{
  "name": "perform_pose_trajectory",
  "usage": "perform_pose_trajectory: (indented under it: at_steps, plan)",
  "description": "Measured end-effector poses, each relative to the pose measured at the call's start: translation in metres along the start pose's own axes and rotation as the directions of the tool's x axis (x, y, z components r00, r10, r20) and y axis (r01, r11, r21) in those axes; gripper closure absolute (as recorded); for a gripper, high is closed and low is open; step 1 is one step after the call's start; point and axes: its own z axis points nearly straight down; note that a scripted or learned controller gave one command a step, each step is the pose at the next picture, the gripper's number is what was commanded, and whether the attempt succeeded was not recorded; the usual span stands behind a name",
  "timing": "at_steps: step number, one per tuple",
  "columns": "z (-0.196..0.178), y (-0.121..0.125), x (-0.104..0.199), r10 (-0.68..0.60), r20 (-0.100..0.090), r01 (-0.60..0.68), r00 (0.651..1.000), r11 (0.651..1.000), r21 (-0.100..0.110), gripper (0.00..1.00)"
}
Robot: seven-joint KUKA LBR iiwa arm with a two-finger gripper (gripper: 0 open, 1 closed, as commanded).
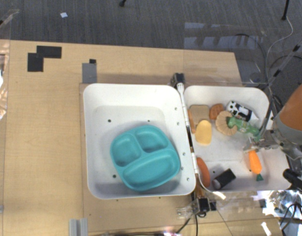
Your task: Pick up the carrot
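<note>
Found the carrot (pixel 255 163) lying near the right edge of the right bin (pixel 229 90), green tip toward the front corner. Spotted the gripper (pixel 258 142) just beside its orange end; could not tell whether open or closed. Noted a teal plate (pixel 145 157) in the left bin (pixel 126 90).

**Grey arm, orange band**

At the camera view's right edge, the rounded grey arm with its broad orange band (pixel 294 109) shows a darker grey collar beneath; a thin, pale metal gripper (pixel 257 142) projects from it.
</note>
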Motion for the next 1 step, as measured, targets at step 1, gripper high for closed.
perform_pose_trajectory:
  at_steps: [1]
  plan:
    - [-0.0466, 0.0271, 0.0383, 0.184, 0.002, -0.184, 0.983, 0.983, 0.014, 1.0]
